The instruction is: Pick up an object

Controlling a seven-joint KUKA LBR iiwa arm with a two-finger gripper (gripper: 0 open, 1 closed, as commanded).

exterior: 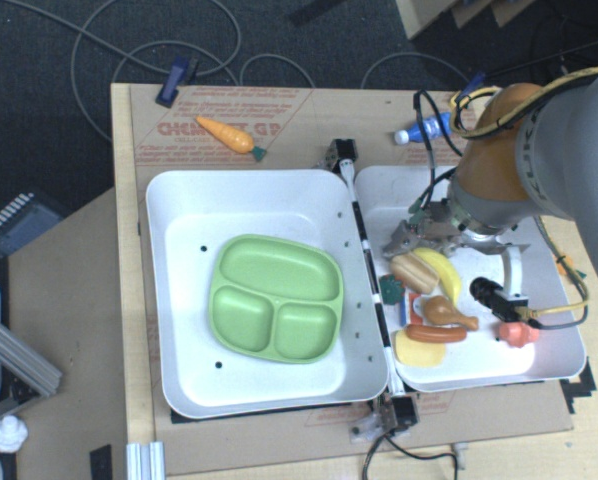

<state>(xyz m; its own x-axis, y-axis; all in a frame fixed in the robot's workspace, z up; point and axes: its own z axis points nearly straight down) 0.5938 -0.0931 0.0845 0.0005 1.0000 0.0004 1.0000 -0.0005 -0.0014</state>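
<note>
Tan counter (129,268), two white bins. Arm bent over right bin (559,363), hand (419,236) low above banana (441,270); finger state unreadable. Left bin: glossy green divided plate (276,298).

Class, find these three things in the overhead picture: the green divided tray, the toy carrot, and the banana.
green divided tray (276,268): camera view, on its large upper compartment.
toy carrot (227,134): camera view, middle of the orange body.
banana (442,271): camera view, on the yellow curve.
</note>
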